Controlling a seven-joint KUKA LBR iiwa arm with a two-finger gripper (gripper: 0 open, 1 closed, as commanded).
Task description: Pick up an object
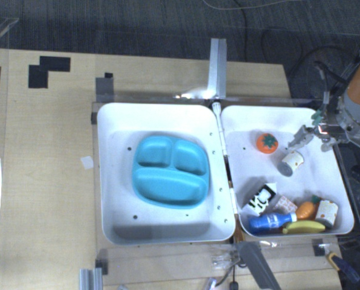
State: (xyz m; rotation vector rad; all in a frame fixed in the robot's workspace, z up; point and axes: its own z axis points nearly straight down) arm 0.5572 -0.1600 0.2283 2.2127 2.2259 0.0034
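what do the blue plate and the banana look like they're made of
The blue plate: likely moulded plastic, with a smooth, slightly glossy, even colour and rounded compartment ridges. The banana: probably a plastic toy, judging by its uniform yellow and faint sheen, though it is too small to be sure.

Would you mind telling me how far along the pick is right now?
Done: nothing looks lifted yet; the orange toy, white cup, blue bottle and banana all lie in the right bin. In hand: the gripper sits low just above the cup, with nothing visibly between its fingers. Left: closing on an object and raising it.
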